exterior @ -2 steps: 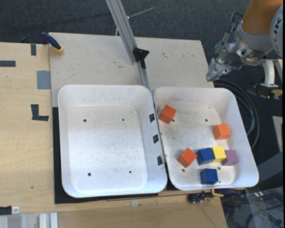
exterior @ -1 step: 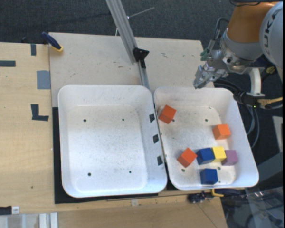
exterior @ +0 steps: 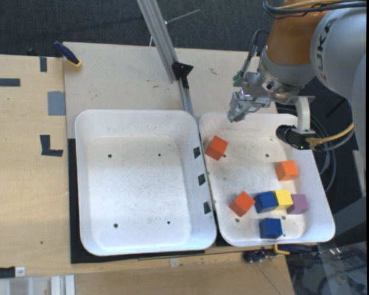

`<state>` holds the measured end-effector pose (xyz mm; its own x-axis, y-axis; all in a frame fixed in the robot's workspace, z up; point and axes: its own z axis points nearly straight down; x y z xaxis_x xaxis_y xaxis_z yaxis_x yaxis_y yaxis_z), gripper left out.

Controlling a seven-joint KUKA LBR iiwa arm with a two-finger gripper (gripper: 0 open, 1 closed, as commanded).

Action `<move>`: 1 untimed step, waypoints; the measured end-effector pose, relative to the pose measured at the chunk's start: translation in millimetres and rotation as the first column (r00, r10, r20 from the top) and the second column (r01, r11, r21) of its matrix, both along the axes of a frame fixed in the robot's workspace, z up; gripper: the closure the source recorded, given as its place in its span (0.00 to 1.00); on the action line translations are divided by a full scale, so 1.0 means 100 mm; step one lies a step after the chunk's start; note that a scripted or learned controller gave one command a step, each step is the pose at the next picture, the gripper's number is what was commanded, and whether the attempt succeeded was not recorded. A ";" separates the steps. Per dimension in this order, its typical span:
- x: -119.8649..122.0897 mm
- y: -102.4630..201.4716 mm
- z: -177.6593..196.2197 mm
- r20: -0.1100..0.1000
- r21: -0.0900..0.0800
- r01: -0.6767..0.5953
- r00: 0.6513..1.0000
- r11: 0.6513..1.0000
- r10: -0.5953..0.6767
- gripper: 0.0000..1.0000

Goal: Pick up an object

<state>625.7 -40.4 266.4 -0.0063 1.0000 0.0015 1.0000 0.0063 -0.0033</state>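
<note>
Gripper (exterior: 238, 112) — over the far edge of the right bin (exterior: 313, 226), nothing between its fingers, whether parted or closed I cannot tell; right bin holds an orange cube (exterior: 216, 147) near its far-left corner — six more cubes toward its near edge.

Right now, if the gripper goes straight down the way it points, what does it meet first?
Probably the back rim of the right bin; the gripper hangs above it. The orange block lies nearer the camera. Depth is unclear.
</note>
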 end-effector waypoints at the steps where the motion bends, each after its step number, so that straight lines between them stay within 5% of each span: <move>1: -0.18 0.50 0.03 0.001 0.000 -0.001 1.000 1.000 0.001 1.00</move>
<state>607.8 9.7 269.4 -0.0070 1.0000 0.0017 1.0000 0.0070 -0.0022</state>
